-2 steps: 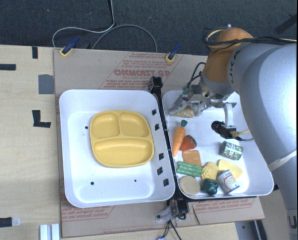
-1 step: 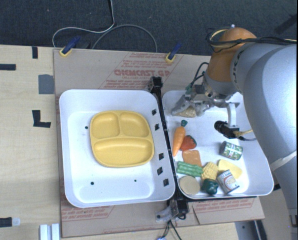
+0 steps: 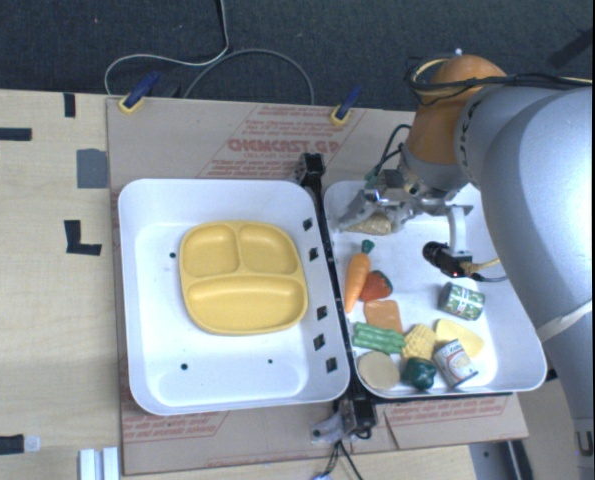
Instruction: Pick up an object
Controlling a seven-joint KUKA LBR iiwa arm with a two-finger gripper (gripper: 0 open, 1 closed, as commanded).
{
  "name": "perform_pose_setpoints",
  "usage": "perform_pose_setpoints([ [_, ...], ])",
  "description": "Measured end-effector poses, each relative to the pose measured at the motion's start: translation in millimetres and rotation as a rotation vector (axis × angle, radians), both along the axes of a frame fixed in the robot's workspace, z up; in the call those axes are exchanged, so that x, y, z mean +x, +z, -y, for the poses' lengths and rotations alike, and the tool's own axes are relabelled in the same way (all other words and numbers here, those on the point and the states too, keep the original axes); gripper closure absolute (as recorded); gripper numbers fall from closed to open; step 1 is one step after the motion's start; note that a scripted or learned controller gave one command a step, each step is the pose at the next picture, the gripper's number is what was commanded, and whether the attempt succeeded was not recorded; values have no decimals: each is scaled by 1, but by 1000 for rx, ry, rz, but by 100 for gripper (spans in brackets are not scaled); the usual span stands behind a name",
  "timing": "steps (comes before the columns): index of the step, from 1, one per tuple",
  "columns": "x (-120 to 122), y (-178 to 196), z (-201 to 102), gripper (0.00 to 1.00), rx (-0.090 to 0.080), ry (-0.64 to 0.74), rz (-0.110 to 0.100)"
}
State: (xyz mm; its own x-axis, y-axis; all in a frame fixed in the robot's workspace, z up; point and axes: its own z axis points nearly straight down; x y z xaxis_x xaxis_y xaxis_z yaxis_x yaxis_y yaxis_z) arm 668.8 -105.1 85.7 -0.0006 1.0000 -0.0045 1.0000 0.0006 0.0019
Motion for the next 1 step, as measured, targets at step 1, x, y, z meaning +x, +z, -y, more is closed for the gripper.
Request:
perform_pose_setpoints([
  [1, 0, 0, 6, 0, 2, 0, 0],
])
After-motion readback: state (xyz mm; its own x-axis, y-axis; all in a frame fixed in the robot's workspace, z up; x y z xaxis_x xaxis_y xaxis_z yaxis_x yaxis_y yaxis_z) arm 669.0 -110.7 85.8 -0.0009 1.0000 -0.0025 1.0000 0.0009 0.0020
